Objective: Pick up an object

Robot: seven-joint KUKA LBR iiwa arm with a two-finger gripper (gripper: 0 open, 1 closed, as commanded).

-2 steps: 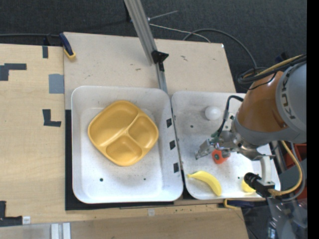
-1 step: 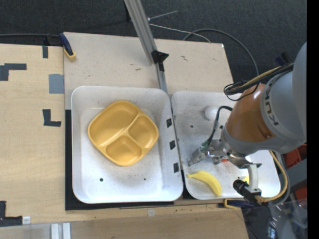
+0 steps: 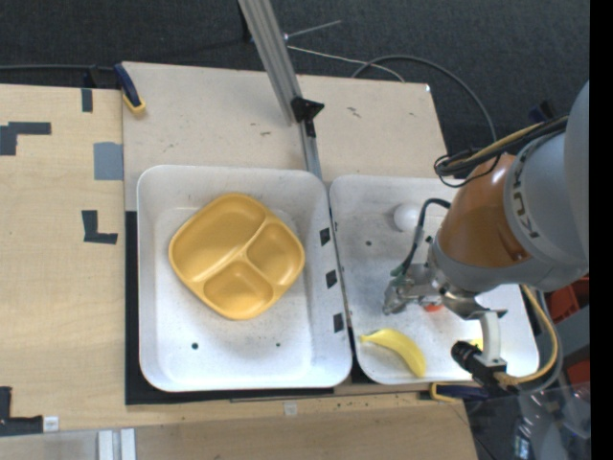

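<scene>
A yellow banana (image 3: 397, 349) lies near the front edge of the right bin (image 3: 362, 209). A white ball (image 3: 406, 218) rests toward the back of that bin, partly behind the arm. A small red-orange object (image 3: 433, 305) peeks out under the wrist. My gripper (image 3: 400, 295) hangs low over the middle of the right bin, just above and behind the banana, beside the red-orange object. A yellow divided plate (image 3: 237, 254) sits in the left bin (image 3: 158, 286).
A slanted metal pole (image 3: 278, 65) runs from the top down to the bins' shared back edge. Black cables (image 3: 460, 84) loop behind the right bin. A yellow-handled tool (image 3: 130, 89) lies at the bench's back left corner.
</scene>
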